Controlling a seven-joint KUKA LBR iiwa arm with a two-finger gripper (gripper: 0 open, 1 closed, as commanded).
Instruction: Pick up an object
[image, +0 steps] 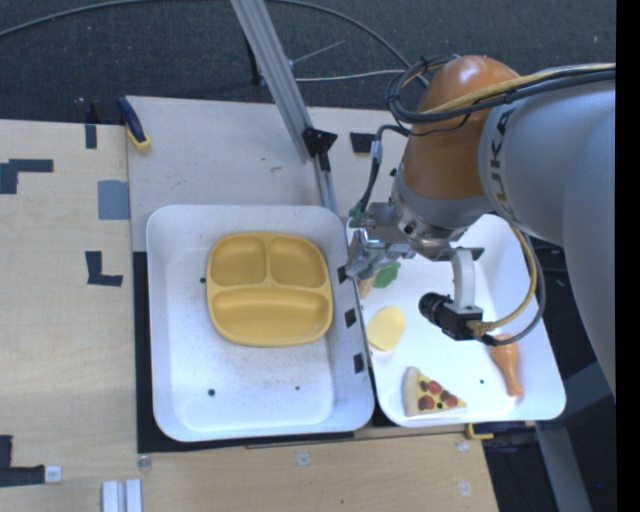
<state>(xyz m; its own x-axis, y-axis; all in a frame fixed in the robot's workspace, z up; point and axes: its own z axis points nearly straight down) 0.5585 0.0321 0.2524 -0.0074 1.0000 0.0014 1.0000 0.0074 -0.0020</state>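
Tool sat low over a green object by the bin wall — grip state unreadable. Risk: wall contact, or nudging the yellow disc just below — likely a miss.

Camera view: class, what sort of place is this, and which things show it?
Probably a robotics lab's picking bench: a KUKA arm reaches over two white bins, one bearing a yellow divided plate, the other toy food such as a pizza slice.

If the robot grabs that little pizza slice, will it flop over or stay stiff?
The pizza slice looks like a moulded toy, so it would probably stay stiff. It lies flat in the right bin, so it shouldn't roll. Being thin and low, it may be hard to pinch and could slide instead.
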